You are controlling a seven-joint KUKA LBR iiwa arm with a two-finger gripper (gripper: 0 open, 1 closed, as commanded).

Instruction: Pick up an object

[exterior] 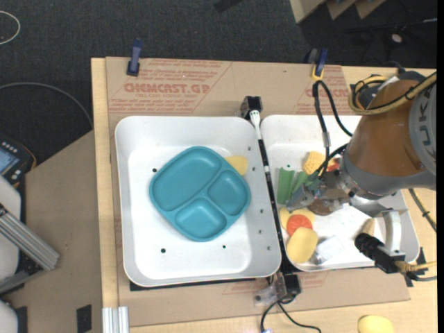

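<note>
The right bin point(409, 238) holds several small items: a green piece point(287, 182), a yellow corn-like piece point(313, 162), a red round piece point(300, 222), a pale yellow lump point(302, 245) and a white piece point(334, 246). The arm's orange band point(385, 134) and grey wrist hang over the bin's middle. My gripper point(319, 195) is down among the items, right of the green piece and above the red one, next to a brown object point(325, 205). The wrist hides most of it.
The left bin point(132, 186) carries a teal divided plate point(200, 193) with a yellow item point(237, 164) peeking from behind its upper right edge. A black divider strip point(264, 165) runs between the bins. Cables point(326, 109) loop over the right bin's back edge.
</note>
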